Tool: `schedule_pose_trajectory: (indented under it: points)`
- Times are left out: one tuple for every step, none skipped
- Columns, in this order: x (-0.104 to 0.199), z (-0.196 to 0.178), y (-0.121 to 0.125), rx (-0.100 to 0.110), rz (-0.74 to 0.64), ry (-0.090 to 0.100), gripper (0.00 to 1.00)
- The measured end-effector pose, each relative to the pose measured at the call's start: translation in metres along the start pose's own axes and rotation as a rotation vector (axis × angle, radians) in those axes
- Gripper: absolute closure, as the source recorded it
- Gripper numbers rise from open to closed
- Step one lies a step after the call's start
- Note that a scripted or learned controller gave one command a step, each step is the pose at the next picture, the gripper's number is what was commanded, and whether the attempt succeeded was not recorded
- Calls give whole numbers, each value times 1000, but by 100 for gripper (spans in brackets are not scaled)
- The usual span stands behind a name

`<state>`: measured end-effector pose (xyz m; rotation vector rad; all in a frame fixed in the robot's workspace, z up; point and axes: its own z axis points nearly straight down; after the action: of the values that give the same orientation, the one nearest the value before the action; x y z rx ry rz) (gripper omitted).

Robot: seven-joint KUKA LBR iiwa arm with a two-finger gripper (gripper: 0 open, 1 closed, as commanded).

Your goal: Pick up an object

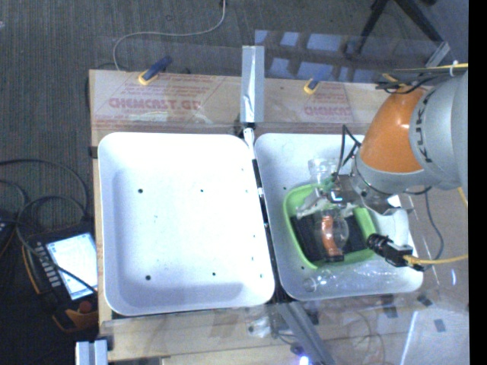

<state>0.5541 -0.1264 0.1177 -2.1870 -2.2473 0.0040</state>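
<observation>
- Objects for picking sit in the right bin [289, 272]: a green tray [293, 211] with a dark block [312, 242] in it and an orange-brown item [329, 234] under clear plastic, all toward the bin's near right part.
- Left bin [183, 219] shows bare white floor with a few small dark specks, so open room lies across its whole width; the two bins touch along their inner rims.
- Right bin has free floor along its left and far sides; clear wrapping [323, 167] lies just beyond the tray's far edge.
- Tabletop [175, 105] is pale board with red lettering and two yellow clamps [152, 71] at the far edge; dark carpet surrounds it, with a handheld screen unit [65, 261] on the floor at left.
- Pincer [335, 200] hangs over the tray's far right part, just above the orange-brown item; how far it is open I cannot tell.
</observation>
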Motion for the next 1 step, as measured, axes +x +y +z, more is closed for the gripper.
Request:
schedule_pose_trajectory:
  points:
    - [12, 14, -19, -58, -8, -24, 0]
